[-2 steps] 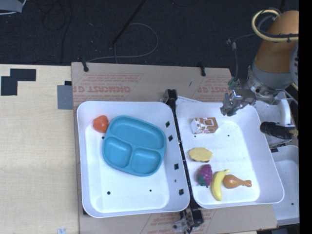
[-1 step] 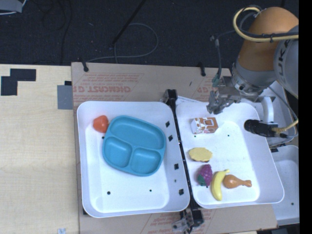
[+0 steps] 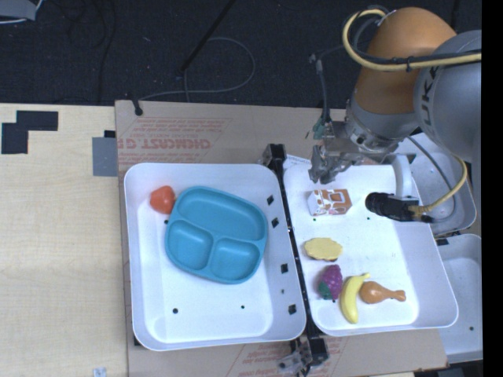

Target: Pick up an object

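My gripper (image 3: 324, 168) hangs over the far part of the right bin (image 3: 424, 246), near its back rim, and from this high slanted look I cannot tell whether it is parted or closed; nothing shows in it.

The nearest thing I could take is the small white-and-orange packet (image 3: 329, 202). It lies just at six o'clock from me, a shade toward five, flat on the bin floor and close under my tip, though I judge there is a gap between us yet. Its long axis runs roughly three to nine o'clock, slightly tilted, so I would want to close across its short way, from twelve and six.

Farther along six o'clock sits the yellow chip-like piece (image 3: 323, 249), and beyond it, near the front rim, the purple grapes (image 3: 331, 280), the banana (image 3: 351, 296) and the drumstick (image 3: 381, 293), bunched close together. Those three crowd each other and look harder to single out.

At nine o'clock, across the divider, the left bin (image 3: 149, 312) bears a blue divided plate (image 3: 214, 234) with an orange-red fruit (image 3: 163, 199) just beside its far-left edge. All that is well apart from me.

So the packet is my likely target: a short drop, mostly straight down.
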